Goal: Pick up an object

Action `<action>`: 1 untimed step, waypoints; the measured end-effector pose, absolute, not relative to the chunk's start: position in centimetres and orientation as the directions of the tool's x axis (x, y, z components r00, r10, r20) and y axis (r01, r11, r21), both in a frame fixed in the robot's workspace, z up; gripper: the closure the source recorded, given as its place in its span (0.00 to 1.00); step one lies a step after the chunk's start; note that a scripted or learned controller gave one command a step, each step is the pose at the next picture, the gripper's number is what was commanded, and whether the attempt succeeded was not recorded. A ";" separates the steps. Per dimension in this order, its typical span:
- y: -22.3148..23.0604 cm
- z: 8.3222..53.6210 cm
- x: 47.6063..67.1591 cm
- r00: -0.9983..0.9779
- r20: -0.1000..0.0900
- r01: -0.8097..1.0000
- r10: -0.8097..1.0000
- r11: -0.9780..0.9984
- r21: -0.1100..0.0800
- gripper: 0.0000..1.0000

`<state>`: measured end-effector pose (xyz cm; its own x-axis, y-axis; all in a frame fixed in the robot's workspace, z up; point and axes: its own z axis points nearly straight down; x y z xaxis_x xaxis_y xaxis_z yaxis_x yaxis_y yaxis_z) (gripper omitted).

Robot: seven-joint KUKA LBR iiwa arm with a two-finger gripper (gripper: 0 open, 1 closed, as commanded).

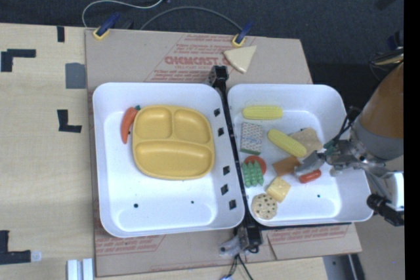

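A: Where's the gripper (314, 166) from where you're standing?

B: Low inside the right bin (328, 96), near its right wall, with the grey arm (387, 121) coming in from that side. Whether it's clenched or released I honestly cannot tell — the wrist blocks my look at it.

A: Anything right by it?

B: A small red piece (310, 175) lies just under the tip, touching or nearly so. An orange-brown block (285, 164) sits just left of that, and a tan slice (308, 139) just above.

A: And the rest of that bin?

B: Two corn cobs — one (262, 113) flat along the top, the other (286, 142) slanted in the middle. A grey waffle-like square (251, 138), a tomato slice (254, 161), a green piece (252, 174), a yellow cheese wedge (278, 189) and a round cracker (264, 206) run down the left side.

A: The left bin (111, 206)?

B: A yellow divided plate (173, 141) with a carrot (127, 124) beside its left edge. A pale wedge (240, 59) lies on the cardboard (131, 56) behind the bins
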<state>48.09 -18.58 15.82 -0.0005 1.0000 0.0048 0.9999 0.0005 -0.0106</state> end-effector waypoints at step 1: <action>-10.4 8.2 48.9 -0.001 -0.006 1.000 1.000 0.001 0.002 0.00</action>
